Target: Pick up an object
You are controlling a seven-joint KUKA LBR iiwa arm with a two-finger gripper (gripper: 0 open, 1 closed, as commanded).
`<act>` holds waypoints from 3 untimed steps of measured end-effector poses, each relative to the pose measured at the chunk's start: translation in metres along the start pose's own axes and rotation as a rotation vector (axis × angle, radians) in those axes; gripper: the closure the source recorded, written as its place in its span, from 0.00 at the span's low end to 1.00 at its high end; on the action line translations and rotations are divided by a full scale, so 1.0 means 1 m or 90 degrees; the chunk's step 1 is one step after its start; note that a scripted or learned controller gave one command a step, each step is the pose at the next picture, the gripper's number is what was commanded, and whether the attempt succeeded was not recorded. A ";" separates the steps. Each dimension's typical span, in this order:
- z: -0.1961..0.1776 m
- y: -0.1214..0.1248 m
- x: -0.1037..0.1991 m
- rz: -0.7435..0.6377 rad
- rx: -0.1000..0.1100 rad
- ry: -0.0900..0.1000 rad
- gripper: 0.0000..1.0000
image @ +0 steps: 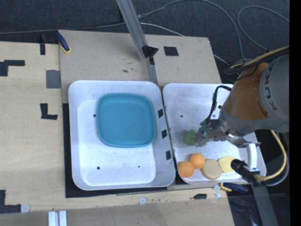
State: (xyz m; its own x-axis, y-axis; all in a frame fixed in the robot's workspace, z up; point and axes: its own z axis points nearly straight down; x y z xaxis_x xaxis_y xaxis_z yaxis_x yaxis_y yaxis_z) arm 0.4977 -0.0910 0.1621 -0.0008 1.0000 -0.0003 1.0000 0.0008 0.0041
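In the right bin (pixel 188 95), my gripper (pixel 202 136) reaches down from the right beside a small green object (pixel 190 137), touching or very close to its right side. Whether the green object sits between the fingers is hidden by the wrist. Along the bin's front edge lie two orange balls (pixel 192 165), a tan round piece (pixel 211 169) and a yellow piece (pixel 227 163).
The left bin (pixel 80 168) holds a blue square plate (pixel 126 119). A grey pole (pixel 136 29) slants across the bench behind the bins. Cables lie on the dark floor at the upper right. The arm's body covers the right bin's right side.
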 end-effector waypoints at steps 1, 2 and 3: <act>-0.062 0.003 0.000 0.000 0.000 0.000 1.00; -0.040 0.003 0.000 0.000 0.004 0.000 1.00; -0.035 0.004 0.050 -0.002 0.003 0.001 1.00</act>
State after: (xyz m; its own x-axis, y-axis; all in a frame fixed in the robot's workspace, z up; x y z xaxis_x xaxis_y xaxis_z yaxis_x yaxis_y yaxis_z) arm 0.5010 -0.0407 0.1975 -0.0043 1.0000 0.0009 1.0000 0.0043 -0.0013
